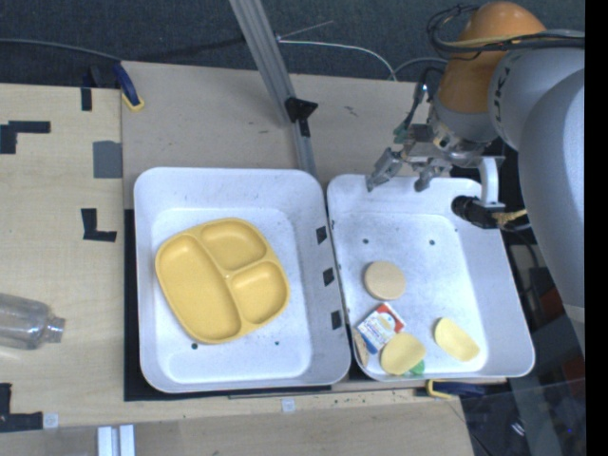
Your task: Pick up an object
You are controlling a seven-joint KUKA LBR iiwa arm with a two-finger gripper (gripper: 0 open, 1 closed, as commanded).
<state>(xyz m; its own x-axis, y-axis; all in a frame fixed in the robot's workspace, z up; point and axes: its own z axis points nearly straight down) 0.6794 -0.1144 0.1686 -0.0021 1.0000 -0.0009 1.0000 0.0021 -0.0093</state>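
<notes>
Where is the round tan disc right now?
The round tan disc lies in the right bin, near its middle, just above the small red and white packet and well below the tool.

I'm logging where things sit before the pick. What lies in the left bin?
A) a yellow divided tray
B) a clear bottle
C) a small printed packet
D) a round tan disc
A: the yellow divided tray lies in the left bin; the disc and packet are in the right bin.
</notes>
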